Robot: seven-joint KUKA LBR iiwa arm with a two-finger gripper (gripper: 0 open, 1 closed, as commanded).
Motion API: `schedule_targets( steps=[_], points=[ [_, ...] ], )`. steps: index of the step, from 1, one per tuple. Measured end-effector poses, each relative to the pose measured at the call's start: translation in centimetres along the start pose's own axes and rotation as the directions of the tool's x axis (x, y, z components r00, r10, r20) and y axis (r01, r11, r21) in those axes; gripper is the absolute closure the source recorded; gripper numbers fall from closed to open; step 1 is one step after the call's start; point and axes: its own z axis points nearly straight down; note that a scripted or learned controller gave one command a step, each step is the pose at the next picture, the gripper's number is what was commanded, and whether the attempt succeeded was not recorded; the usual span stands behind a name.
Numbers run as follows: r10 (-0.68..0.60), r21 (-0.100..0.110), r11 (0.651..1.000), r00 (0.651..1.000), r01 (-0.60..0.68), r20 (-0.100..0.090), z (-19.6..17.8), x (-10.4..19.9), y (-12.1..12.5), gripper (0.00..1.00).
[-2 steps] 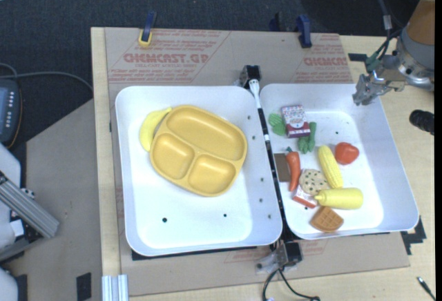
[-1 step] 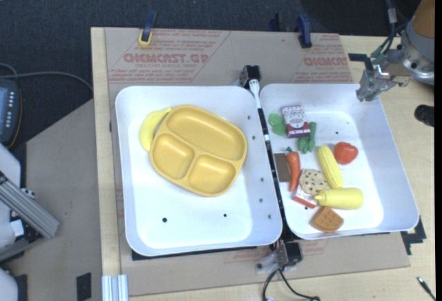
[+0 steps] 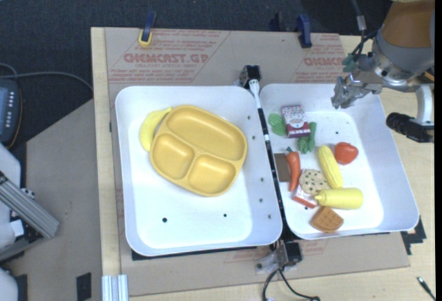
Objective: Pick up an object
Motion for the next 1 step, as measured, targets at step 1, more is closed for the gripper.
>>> schedule_targets(
  steps=[1],
  points=[
    [0.0,0.0,1.0,1.0,0.0,0.0,0.7,5.13,-0.83,1.0]
  ],
)
